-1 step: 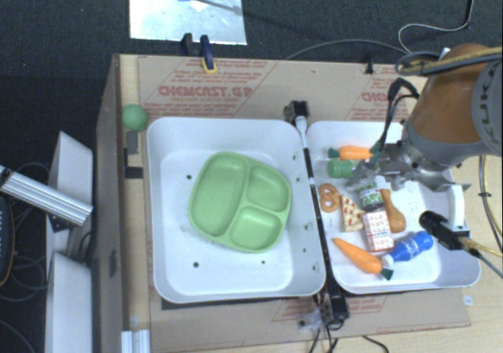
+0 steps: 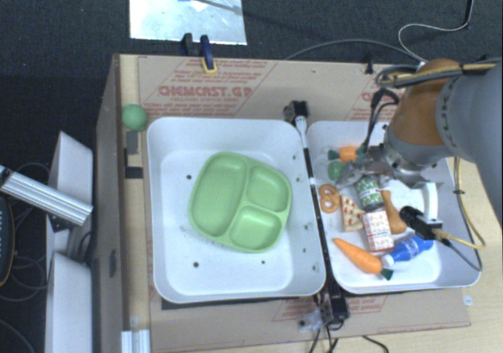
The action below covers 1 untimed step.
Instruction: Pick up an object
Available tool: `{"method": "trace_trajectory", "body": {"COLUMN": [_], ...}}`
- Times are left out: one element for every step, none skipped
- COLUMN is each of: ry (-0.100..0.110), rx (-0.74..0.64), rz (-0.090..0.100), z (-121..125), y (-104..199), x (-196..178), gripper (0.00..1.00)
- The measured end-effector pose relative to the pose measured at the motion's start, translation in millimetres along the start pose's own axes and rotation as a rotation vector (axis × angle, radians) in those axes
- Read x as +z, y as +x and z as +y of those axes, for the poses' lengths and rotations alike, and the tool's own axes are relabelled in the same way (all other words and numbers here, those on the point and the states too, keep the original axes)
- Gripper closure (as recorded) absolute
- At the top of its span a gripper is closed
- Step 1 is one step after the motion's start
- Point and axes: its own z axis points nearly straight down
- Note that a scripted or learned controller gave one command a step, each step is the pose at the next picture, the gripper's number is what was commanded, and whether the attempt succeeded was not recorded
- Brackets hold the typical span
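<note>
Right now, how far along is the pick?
Done: the arm has reached over the right bin, with the gripper low among the toys near the small can. In hand: nothing visibly lifted. Left: the grasp and the lift. The carrot and pretzel lie untouched.

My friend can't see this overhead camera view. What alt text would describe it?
A grey and orange robot arm reaches from the right over the right white bin, which holds small toy foods including a carrot and a pretzel. The left white bin holds a green divided plate.
</note>
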Motion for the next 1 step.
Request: {"method": "trace_trajectory", "body": {"ry": [-0.003], "rx": [-0.002], "rz": [0.0], "z": [1.3], "y": [0.2], "x": [-11.6], "gripper": [1.0]}}
